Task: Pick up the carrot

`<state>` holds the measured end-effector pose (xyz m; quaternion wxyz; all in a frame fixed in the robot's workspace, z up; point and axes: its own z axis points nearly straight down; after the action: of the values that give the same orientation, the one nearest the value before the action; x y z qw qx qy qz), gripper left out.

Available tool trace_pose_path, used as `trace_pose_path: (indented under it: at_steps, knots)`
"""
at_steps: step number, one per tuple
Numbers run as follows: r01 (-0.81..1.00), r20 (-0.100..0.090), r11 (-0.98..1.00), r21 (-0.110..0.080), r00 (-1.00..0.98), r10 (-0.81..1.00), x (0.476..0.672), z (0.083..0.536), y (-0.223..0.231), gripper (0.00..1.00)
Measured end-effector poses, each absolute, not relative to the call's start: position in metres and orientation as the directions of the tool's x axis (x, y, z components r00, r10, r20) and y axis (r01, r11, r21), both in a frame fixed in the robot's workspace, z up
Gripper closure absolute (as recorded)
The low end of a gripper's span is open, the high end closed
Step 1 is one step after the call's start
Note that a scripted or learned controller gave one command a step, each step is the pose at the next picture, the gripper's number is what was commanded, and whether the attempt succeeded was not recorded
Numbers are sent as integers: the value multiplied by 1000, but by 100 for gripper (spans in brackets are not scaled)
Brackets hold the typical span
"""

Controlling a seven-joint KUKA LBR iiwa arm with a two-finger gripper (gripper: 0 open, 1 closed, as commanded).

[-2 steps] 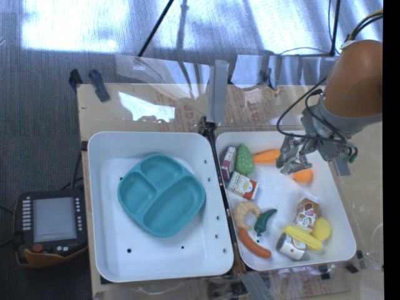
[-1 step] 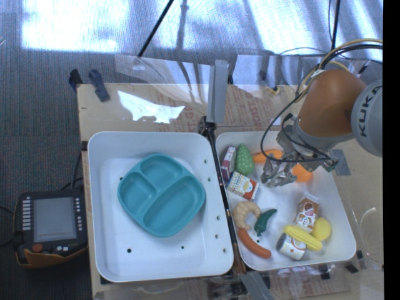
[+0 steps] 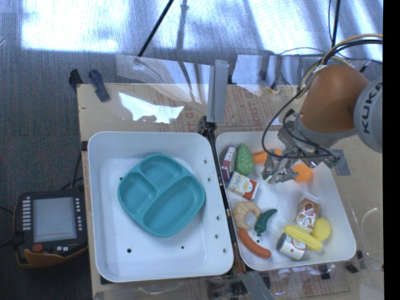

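The grey-and-orange arm (image 3: pixel 337 102) reaches in over the right bin (image 3: pixel 347 230), while the left bin (image 3: pixel 103 242) carries a teal divided plate (image 3: pixel 161 194). The gripper (image 3: pixel 278 170) hangs low at the bin's far side, its fingers a little apart with nothing visibly between them, just beside the carrot (image 3: pixel 302 172), whose orange body lies partly hidden under the wrist. A sound grasp likely means centring over the carrot, straddling its width, and closing well clear of the green vegetable (image 3: pixel 244 159) and juice box (image 3: pixel 242 185).

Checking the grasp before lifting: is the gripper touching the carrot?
Cannot tell. In the camera view the gripper overlaps the carrot, and no contact or gap shows plainly.
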<state>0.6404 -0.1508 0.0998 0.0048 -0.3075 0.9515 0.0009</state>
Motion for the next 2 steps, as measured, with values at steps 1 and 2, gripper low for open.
trace_pose_path:
  at_steps: [1, 2]
  knots:
    - [-584, -15, 812, -3, -811, -584, 642, 111, -150, 100]
    - [-895, -4, 445, 2, -445, -895, 612, 88, -212, 100]
